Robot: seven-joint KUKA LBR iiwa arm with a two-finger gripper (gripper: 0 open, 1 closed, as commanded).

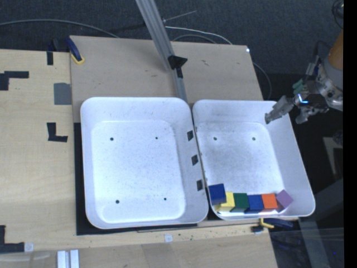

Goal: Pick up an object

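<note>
— While the gripper (277, 113) hangs over the right bin's (298, 166) far right rim, what does it hold?
— Nothing visible; its fingers' state cannot be told. The coloured blocks (248, 200) line that bin's near wall.

Two white bins side by side; left bin (136, 161) has nothing but specks. Right bin (245, 149) holds blocks in a row along its near wall: blue (216, 193), yellow (225, 205), green (240, 201), blue (255, 203), orange (269, 201), purple (284, 198). Gripper (279, 110) hangs over right bin's far-right rim, w/ nothing in it.
</note>
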